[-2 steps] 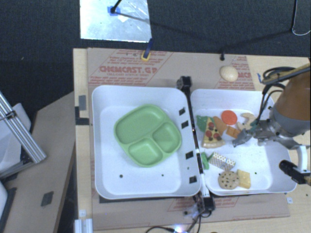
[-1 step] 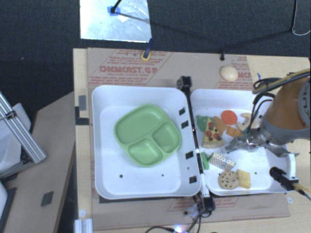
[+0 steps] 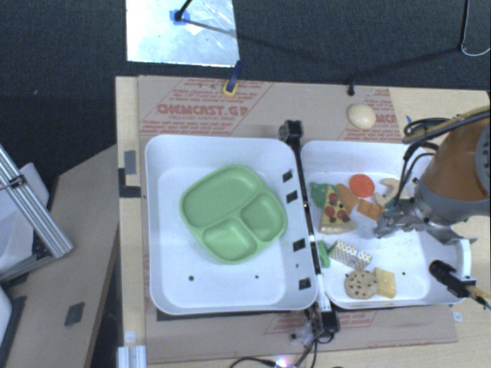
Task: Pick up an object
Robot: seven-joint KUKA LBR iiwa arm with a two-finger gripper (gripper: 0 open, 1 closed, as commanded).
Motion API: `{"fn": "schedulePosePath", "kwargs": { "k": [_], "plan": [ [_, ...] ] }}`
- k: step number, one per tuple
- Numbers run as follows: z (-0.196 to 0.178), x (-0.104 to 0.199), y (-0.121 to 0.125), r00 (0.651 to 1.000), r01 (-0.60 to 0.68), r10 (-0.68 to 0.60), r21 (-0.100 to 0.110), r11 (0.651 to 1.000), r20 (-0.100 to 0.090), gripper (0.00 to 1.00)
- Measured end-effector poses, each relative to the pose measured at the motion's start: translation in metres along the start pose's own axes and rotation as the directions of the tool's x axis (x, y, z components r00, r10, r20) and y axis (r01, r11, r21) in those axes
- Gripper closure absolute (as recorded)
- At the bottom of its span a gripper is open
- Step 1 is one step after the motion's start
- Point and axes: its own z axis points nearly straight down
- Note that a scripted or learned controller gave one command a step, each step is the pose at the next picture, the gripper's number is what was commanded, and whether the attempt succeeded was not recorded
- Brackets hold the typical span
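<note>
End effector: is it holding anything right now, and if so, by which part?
Cannot be told. The end effector sits low in the right bin beside the orange food piece, but nothing shows clearly in its grasp.

green tray (image 3: 232, 222) in left bin (image 3: 165, 205), toys in right bin (image 3: 414, 286)

Green tray (image 3: 232, 215) in left bin (image 3: 165, 167); beige ball (image 3: 361, 116) on tabletop (image 3: 322, 102) beyond right bin (image 3: 414, 294).

Green tray (image 3: 232, 213): smooth plastic, slightly glossy.
White bins (image 3: 165, 228): smooth plastic with a soft sheen.
Tabletop (image 3: 322, 102): matt cardboard-like sheet, printed red.
Sheet above (image 3: 182, 21): shiny, crinkled foil look.
Arm band (image 3: 460, 163): smooth, glossy orange.
</note>
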Motion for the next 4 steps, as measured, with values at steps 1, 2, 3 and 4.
{"fn": "schedulePosePath", "kwargs": {
  "k": [1, 2, 3, 4],
  "plan": [
    [-0.065, 0.0, 0.002, 1.0, 0.003, -0.003, -0.005, 1.0, 0.002, 1.0],
    [-0.119, 0.0, 0.004, 1.0, 0.004, -0.004, -0.005, 1.0, 0.002, 1.0],
    [-0.117, 0.052, -0.023, 1.0, 0.007, -0.007, 0.002, 1.0, -0.002, 1.0],
    [-0.112, 0.104, -0.034, 1.0, 0.009, -0.009, 0.003, 1.0, -0.003, 1.0]
  ]
}}
